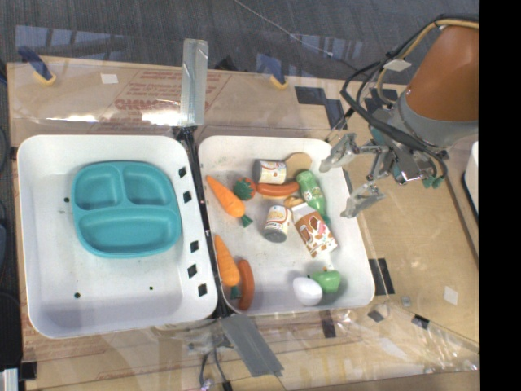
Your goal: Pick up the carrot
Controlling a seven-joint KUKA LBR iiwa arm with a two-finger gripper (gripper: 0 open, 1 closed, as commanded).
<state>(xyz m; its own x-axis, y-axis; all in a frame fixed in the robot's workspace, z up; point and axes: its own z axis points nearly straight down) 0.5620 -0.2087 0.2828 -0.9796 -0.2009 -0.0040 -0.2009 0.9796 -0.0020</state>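
**Carrot lying in the right bin, gripper spread wide above the bin's right rim**

The carrot (227,197) is seen lying in the right bin (352,243), close to that bin's left wall, slanted with its green top pointing toward the bin's middle. A second carrot-like orange piece (225,261) is laid farther down along the same wall, touching a reddish-brown sausage-shaped item (244,284). Just right of the carrot's green end, a hot dog (278,190) is placed, with a small can (271,171) above it and another can (277,222) below it. A green bottle (310,191) is set beside the hot dog, and a printed carton (315,231) is tilted below the bottle. A white egg-like object (307,290) and a green item (329,281) are found touching near the bin's lower right corner.

The left bin (49,292) is occupied by a teal divided plate (125,207).

The gripper (350,179) is held over the right bin's right rim, well apart from the carrot, its two fingers spread apart with nothing between them. The arm (440,80) is seen reaching in from the right.
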